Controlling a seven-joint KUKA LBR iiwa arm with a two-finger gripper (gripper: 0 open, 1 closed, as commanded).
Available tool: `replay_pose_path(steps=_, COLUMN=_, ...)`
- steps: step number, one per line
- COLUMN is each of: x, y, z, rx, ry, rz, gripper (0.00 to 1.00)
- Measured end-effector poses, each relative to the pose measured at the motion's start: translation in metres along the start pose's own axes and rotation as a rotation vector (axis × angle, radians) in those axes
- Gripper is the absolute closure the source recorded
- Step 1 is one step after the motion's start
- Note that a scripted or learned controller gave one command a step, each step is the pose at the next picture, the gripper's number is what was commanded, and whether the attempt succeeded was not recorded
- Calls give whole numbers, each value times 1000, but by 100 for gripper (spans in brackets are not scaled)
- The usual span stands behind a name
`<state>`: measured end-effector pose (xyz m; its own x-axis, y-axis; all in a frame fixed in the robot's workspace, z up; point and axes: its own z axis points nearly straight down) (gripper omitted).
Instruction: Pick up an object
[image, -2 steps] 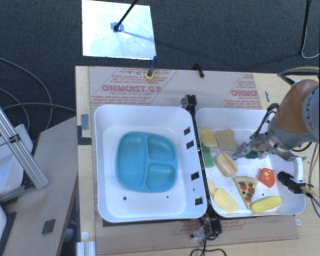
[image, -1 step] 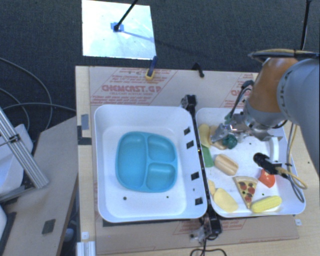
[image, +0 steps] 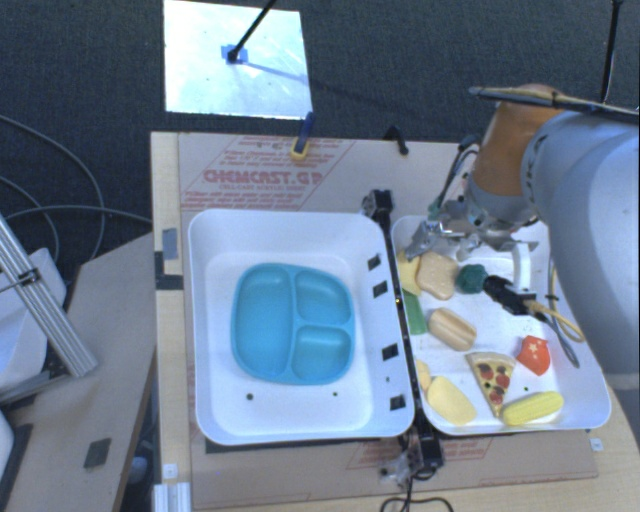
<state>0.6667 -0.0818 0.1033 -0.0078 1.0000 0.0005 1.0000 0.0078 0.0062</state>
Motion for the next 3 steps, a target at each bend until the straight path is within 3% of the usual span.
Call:
replay_pose_path(steps=1, x=-50, y=-108, z=20, rx=15, ry=0, rz=14, gripper=0)
replay_pose_path(steps=2, x=-46, y=-101, z=7, rx=1, ry=-1, rz=6, gripper=100)
replay_pose_path(steps=3, x=-25, y=-36, z=-8, rx=-3, ry=-1, rz=-1, gripper=100)
